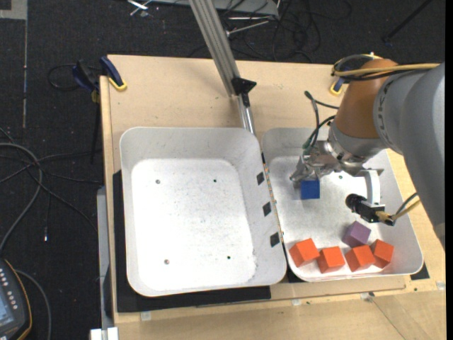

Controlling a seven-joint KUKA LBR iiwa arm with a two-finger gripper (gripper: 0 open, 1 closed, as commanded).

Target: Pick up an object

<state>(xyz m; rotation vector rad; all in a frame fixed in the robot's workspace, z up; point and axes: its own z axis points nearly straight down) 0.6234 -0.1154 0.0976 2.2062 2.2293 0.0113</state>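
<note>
Camera view | pincer (308,178) closed around blue cube (309,189) | over right bin (407,257)

A single fixed camera is looking down at a slant from above the table (184,91), taking in both bins: the left bin (141,147) lying toward 9 o'clock, the right bin (410,261) toward 3 o'clock, where the arm (396,112) is entering.
</note>
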